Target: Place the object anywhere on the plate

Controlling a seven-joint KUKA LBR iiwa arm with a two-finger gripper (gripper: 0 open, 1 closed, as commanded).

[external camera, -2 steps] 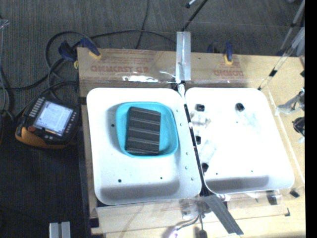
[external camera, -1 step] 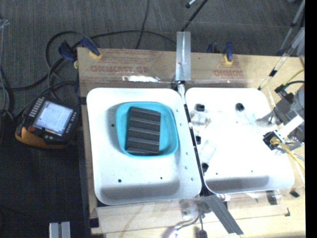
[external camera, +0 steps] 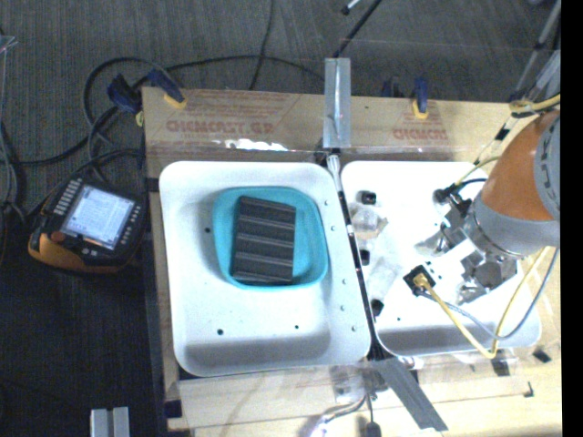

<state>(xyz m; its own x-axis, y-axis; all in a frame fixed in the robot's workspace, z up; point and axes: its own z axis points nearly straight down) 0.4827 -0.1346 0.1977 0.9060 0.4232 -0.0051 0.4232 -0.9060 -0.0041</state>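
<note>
I see the gripper (external camera: pixel 481 276) over the right bin (external camera: pixel 401 330); its grip I cannot tell. The block (external camera: pixel 264 239) lies on the plate (external camera: pixel 312 244), well left of it.

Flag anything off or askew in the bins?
Nothing stands out. The dark ribbed rectangular block lies flat on the turquoise plate in the left white bin, slightly rotated but well within the rim. The gripper is over the right white bin.
</note>
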